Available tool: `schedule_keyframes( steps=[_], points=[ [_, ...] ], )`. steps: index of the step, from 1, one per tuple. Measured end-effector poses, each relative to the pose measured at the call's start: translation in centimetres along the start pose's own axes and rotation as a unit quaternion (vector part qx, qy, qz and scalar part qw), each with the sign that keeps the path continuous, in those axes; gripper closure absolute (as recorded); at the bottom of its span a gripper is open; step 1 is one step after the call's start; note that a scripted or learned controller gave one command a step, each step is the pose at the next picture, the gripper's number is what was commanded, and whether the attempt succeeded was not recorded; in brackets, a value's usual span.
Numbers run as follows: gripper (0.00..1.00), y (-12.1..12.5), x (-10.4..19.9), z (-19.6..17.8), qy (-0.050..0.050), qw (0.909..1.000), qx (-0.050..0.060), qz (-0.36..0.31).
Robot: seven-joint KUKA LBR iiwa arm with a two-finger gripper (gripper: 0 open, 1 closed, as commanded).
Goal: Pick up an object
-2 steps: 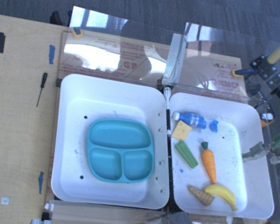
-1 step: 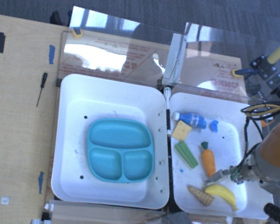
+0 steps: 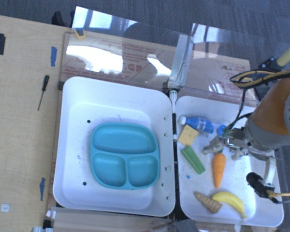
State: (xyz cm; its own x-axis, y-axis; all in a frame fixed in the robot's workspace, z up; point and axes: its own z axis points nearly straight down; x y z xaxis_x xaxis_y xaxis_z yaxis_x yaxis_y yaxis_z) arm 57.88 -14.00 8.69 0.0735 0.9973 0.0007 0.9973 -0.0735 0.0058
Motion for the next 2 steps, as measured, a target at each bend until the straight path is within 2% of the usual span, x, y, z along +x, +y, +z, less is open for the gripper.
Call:
schedule_keyframes(
  steps=[1,2],
  points=[
    [1.00,0.2,-0.1,-1.2,-0.001,1.0000,-0.003,-0.001],
    [1.00,1.1,10.6,-10.1,0.002,1.0000,-0.001,-0.002]
  ],
)
